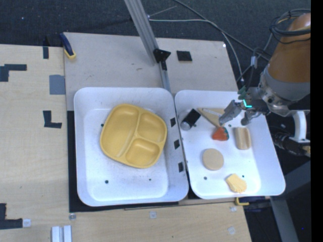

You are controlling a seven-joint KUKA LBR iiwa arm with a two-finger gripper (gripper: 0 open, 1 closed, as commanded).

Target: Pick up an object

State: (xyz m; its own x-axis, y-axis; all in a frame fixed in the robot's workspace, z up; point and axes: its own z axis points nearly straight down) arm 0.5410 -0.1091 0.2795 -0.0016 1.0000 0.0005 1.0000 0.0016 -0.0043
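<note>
Here we see gripper (238,114) hanging over right bin (267,178), fingers spread, pinching nothing. Red piece (220,133) lies just below it, roll (243,138) beside. Yellow tray (133,135) in left bin (86,150).

In the right bin (262,150) lie a black cylinder (190,118), a tan wedge (212,116), a red piece (220,133), a tan roll (243,138), a beige disc (213,160) and a yellow chunk (235,183)

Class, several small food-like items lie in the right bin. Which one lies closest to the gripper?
The small red piece, just below the gripper. It is the only red item; the tan ones lie farther off.
</note>
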